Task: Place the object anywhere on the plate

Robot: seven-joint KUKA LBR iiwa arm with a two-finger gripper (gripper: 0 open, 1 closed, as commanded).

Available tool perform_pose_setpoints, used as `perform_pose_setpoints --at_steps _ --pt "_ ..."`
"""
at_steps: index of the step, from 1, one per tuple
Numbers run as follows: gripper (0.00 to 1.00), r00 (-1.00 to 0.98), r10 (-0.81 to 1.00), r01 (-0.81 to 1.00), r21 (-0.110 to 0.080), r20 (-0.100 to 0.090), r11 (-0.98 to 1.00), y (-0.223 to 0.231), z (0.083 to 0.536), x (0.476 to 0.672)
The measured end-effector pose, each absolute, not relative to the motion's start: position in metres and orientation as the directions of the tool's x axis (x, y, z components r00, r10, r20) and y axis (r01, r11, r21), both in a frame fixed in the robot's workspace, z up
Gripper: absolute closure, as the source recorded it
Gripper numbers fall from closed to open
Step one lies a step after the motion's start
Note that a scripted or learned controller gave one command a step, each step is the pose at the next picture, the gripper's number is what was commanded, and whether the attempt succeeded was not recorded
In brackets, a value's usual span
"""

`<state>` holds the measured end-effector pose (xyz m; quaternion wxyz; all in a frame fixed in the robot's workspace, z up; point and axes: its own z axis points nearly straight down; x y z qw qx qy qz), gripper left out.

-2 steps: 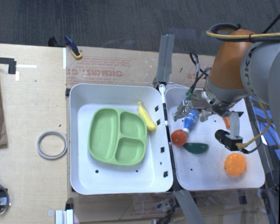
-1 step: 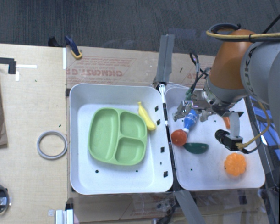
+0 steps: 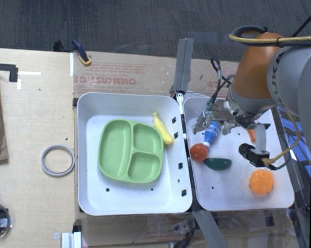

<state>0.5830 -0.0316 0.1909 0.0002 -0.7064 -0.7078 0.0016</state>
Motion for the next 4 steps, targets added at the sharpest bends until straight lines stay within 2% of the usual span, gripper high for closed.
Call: perform_pose_setpoints --at_steps 4 --pt "0.00 -0.002 1.000 1.000 -0.003 -0.002 0.002 -0.0316 0.1910 0.5830"
